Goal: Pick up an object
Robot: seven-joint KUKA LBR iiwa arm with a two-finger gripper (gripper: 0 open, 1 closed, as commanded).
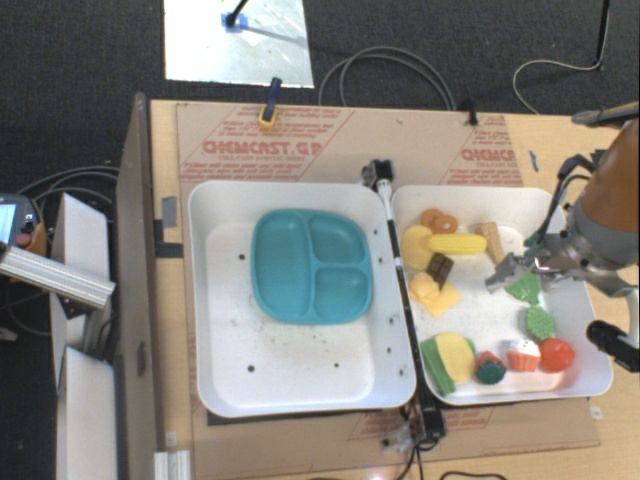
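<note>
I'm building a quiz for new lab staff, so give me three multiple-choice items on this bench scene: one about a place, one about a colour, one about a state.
1. Where does the divided plate lie?
A. In the left bin
B. In the right bin
C. On the floor

2. What colour is that plate?
A. Red
B. Teal
C. Black

3. How does the gripper stand with respect to the toy food?
A. It is raised far above the left bin
B. It is outside both bins, over the cardboard
C. It is low in the right bin, by a green piece

Answers:
1 A: the plate rests inside the left bin.
2 B: its surface is blue-green throughout.
3 C: it sits within the right bin, next to the green piece.
</note>
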